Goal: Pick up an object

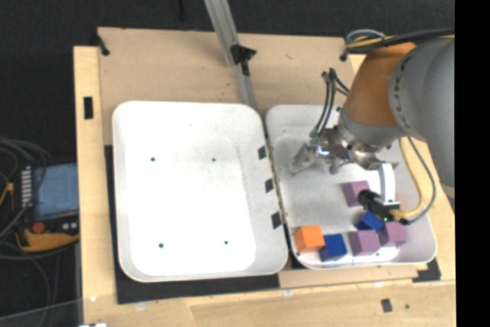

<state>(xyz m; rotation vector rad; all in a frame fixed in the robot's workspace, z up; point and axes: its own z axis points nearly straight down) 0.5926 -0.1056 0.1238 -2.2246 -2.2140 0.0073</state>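
Observation:
My gripper (318,162) hangs over the upper middle of the right bin (289,122), open, with nothing between its fingers. Several small blocks lie toward that bin's near right corner. An orange block (309,237) and a blue block (334,246) sit side by side at the front edge, with a purple block (364,242) to their right. Farther right are a second blue block (372,220), a purple block (396,233) and another purple block (356,191). The nearest block is about a hand's width below and right of the gripper.
The left bin (187,188) stands beside the right one, with dark clips along the shared wall. A metal pole (218,8) slants up from behind the bins. The grey and orange arm (383,88) and its cables overhang the right bin's far right.

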